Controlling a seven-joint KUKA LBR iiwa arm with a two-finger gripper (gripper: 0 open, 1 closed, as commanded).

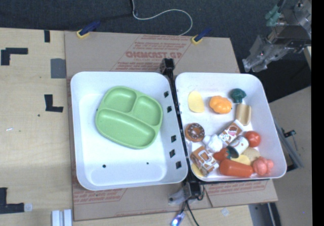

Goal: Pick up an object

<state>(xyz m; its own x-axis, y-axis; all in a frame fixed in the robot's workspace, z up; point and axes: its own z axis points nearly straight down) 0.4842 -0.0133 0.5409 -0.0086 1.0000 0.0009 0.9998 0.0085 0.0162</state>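
Left bin (81,119): shallow, white, rounded corners, sitting on a brown cardboard sheet (152,50). Inside it, a light green plastic divided plate (129,117) with three compartments, lying flat and turned at an angle, in the upper middle of the bin. Two small dark specks on the bin floor below the plate.

The left bin's right wall touches the right bin (271,114), also shallow and white, along a seam with black clips.

Right bin contents, left to right: a brown-glazed toy doughnut (194,132) near the left wall; above it a pale yellow rounded toy piece (196,101); low at the left, a toy waffle-like block with white icing (203,158). Next, an orange toy fruit (220,104) just beside the yellow piece. A dark green toy broccoli head (237,94) near the upper right, with a tan cylindrical toy piece (243,114) right below it. A small red and white printed carton (230,132) lies mid-bin. A red toy tomato (252,139) is to its right. A long red-orange toy sausage (235,169) lies along the lower wall, touching a pink toy piece (262,166) at the lower right corner. The lower cluster is packed tight, items touching.

Gripper (258,60): grey, outside the right bin, above its upper right corner, over the dark floor. Holds nothing visible. Finger spacing: cannot tell.
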